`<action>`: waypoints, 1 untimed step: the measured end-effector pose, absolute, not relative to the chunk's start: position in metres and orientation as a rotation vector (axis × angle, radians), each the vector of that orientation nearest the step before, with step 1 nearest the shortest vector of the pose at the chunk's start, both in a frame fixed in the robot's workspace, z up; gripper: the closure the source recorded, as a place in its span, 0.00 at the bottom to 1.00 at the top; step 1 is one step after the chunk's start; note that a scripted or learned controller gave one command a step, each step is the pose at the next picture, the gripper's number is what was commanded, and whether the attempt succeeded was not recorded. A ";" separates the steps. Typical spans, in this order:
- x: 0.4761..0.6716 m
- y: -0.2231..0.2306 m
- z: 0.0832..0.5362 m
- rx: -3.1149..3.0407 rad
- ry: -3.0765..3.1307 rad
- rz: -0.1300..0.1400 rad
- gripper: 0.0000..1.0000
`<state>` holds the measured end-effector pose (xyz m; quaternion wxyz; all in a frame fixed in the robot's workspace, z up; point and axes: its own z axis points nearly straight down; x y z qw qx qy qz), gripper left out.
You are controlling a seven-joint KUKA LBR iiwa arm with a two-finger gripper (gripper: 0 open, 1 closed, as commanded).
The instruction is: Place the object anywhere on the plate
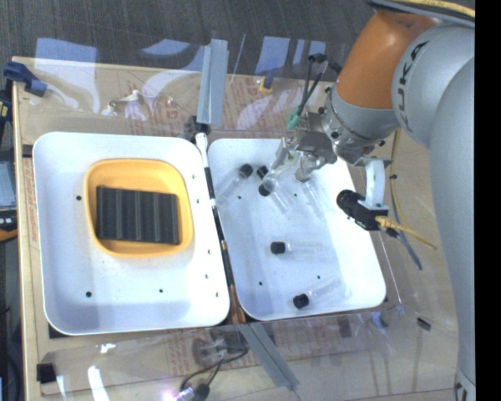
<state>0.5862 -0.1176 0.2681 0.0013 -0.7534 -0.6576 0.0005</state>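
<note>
A wooden bench [117, 98] carries two shallow white bins side by side, with clear plastic sheeting and clamps along its edges. The left bin [58, 282] holds a yellow plate [138, 174], and a dark ribbed block [139, 215] lies flat across the plate's middle. The right bin [359, 282] holds several small clear vials with black caps, scattered and lying on their sides: one [246, 171] near the top left, one [278, 246] near the centre, one [301, 301] near the bottom edge.

The arm [401, 65] reaches in from the right and leans over the upper part of the right bin. The gripper [290, 164] hangs low over a vial [267, 184] lying just below it. Its state cannot be told: the metal parts and the clear vials blur together. Nothing can be confirmed as held.

Judgement: the task object is one of these vials, and it remains in the right bin, well apart from the plate. The gripper's position suggests a pick attempt on the vial beneath it.

Obstructions: the two bin walls meet between source and plate and must be cleared on transfer. The ribbed block takes up most of the plate's floor, leaving only the yellow margin bare. A round vial may roll on release. A black fitting [356, 207] on the arm's side hangs over the right bin.
</note>
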 end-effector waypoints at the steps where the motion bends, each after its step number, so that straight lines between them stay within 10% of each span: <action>1: 0.566 -0.128 0.153 -2.106 -2.326 0.002 1.00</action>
